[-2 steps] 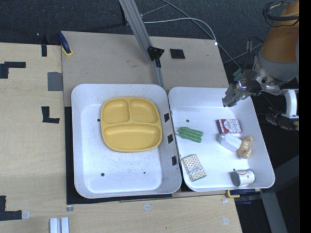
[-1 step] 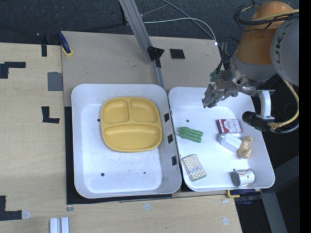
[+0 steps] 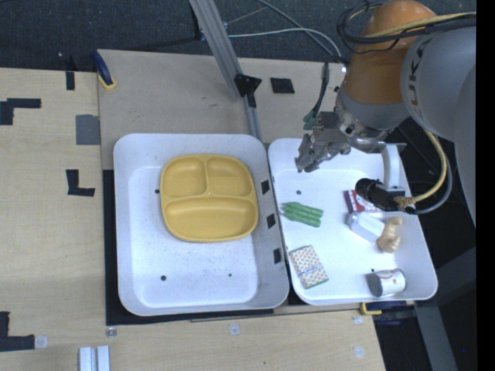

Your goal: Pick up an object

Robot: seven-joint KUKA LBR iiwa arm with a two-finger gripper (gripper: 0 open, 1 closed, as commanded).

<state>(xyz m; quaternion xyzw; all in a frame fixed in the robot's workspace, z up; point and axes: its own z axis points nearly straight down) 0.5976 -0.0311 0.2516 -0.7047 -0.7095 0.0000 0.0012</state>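
Observation:
My gripper (image 3: 306,163) hangs over the far left corner of the right bin (image 3: 332,292), fingers pointing down, with nothing between them. Below it in that bin lie a green bean-like piece (image 3: 302,213), a patterned square packet (image 3: 308,267), a red and white small box (image 3: 355,202), a white tube (image 3: 365,226), a tan figure (image 3: 390,235) and a grey and white can (image 3: 385,283). A yellow divided plate (image 3: 209,197) rests in the left bin (image 3: 139,284).
A slanted metal pole (image 3: 224,49) stands behind the bins. Black tape marks and a blue and yellow clamp (image 3: 104,71) sit on the wooden bench around the bins.

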